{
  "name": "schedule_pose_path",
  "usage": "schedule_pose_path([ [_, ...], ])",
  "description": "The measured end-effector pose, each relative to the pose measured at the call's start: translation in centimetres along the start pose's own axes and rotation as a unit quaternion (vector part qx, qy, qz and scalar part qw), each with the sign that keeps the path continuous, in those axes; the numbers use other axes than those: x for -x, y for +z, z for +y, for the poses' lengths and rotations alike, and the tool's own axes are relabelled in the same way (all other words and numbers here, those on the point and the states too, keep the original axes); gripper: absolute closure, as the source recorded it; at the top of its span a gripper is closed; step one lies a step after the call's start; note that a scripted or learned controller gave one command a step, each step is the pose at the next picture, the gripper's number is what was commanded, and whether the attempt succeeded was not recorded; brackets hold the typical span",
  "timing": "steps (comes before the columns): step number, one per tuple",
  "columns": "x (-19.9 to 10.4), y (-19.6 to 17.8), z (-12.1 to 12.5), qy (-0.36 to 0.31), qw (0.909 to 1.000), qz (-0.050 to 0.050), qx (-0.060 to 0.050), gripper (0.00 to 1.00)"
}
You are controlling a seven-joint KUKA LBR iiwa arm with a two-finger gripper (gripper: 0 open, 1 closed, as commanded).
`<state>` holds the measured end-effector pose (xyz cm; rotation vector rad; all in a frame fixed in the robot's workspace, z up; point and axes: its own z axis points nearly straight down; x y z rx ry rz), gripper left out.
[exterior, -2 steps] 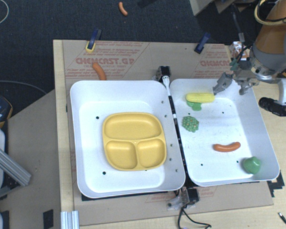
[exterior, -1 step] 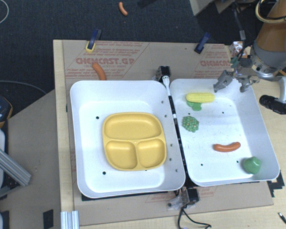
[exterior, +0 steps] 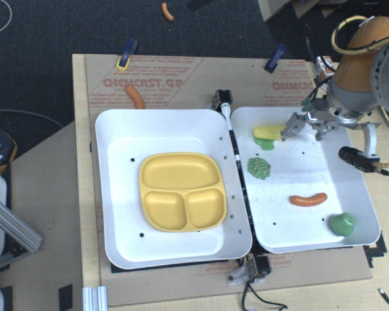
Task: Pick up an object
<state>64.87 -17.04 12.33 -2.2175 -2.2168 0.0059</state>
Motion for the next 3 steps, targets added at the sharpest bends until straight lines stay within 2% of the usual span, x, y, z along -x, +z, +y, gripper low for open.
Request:
schedule_pose_path([
  [1, -0.1, 4.0, 0.0, -0.001, 1.0, 0.0, 0.0, 0.0],
  [2, -0.1, 2.8, 0.1, -0.001, 1.0, -0.001, 0.003, 1.0],
  [3, 0.4, -1.7, 0.1, 0.0, 1.0, -0.002, 0.006, 1.0],
])
